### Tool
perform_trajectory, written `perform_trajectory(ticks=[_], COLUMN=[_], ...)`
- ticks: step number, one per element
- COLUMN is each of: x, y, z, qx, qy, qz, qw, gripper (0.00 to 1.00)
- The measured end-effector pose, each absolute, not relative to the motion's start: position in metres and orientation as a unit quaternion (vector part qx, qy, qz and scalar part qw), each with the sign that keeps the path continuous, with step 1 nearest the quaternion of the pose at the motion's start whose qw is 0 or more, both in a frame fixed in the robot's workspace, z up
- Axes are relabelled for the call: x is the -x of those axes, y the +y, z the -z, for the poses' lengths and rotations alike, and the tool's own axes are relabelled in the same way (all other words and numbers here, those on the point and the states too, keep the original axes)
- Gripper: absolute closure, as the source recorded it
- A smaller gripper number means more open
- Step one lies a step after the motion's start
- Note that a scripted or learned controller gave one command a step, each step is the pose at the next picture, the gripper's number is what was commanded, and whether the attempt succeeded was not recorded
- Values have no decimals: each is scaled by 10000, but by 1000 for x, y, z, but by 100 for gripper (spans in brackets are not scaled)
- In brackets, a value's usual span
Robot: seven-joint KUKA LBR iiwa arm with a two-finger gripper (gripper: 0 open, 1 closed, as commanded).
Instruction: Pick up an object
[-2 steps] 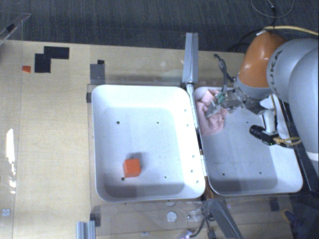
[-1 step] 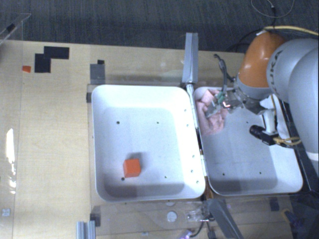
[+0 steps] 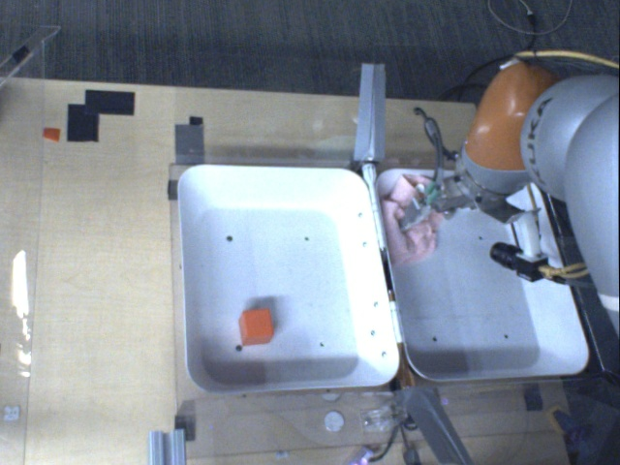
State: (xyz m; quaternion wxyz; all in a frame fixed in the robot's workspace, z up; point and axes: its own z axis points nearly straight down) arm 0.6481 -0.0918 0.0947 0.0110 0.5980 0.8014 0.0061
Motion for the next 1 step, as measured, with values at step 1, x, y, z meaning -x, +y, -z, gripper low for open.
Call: perform_trajectory(ticks=[1], x=[-651], y=[-89], z=[-107], qx=[-5970], qy=[8021], qz=[-92], qw=[116], gripper=[100])
